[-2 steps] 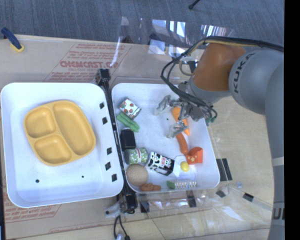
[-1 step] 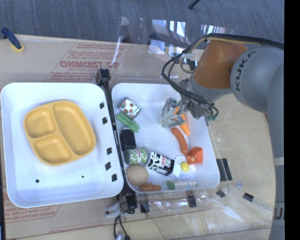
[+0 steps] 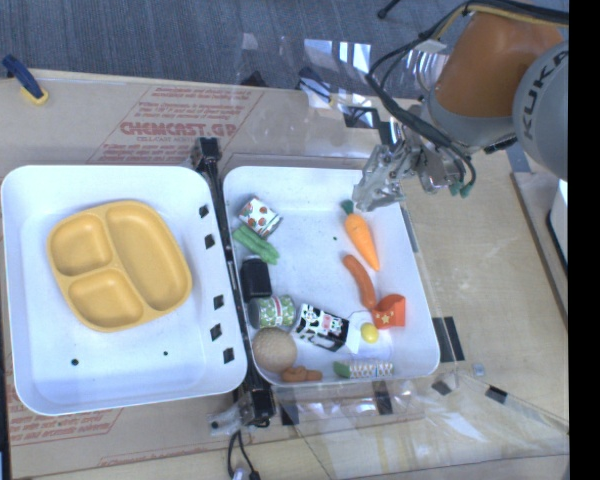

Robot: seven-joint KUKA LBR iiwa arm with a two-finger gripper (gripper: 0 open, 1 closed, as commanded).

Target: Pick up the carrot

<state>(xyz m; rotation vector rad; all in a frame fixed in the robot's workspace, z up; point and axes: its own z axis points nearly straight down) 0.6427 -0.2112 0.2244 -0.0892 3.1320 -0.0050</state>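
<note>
Two bins sit side by side on the surface [image 3: 480,268]; the left bin [image 3: 30,368] holds a divided plate [image 3: 118,264] in its upper half; the right bin [image 3: 310,193] holds the carrot [image 3: 361,240] at its upper right, just below the end effector [image 3: 372,194]; a sausage [image 3: 360,280] lies directly below the carrot; a milk carton [image 3: 320,327] lies along the lower edge, a round ball [image 3: 274,350] to its lower left; a pea pod [image 3: 255,245] lies near the bin's left wall.
</note>
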